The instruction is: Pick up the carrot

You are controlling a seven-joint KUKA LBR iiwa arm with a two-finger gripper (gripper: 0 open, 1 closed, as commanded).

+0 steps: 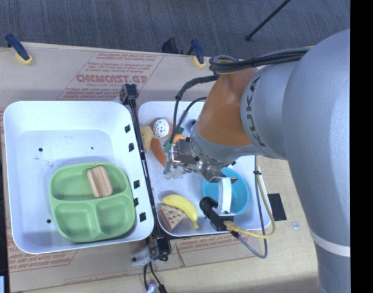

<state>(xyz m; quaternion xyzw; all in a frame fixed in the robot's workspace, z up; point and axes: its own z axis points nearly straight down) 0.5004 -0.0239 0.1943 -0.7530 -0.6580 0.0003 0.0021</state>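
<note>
Looming largest and closest to the lens, the grey arm (308, 121) with its orange band (226, 112) reaches in from the right and covers much of the right bin (267, 227). Its tool (174, 160) hangs low over the left part of that bin, just beside the carrot (158, 152); whether it is spread or pressed together cannot be told, and nothing can be seen pinched in it. The carrot lies against the bin's left wall, orange and slanted, touching or nearly touching the tool's left side. Beside it, toward the far wall, sits a small white speckled ball (161, 127). At the bin's near end lie a banana (182, 207) and a sandwich wedge (171, 217), touching each other, with a blue bowl (240, 195) to their right, partly hidden by the arm. Across the divider, the left bin (27, 133) holds a green divided plate (91, 203) with a tan block (99, 181) in its far compartment. Both bins rest on the bench (113, 72).
</note>
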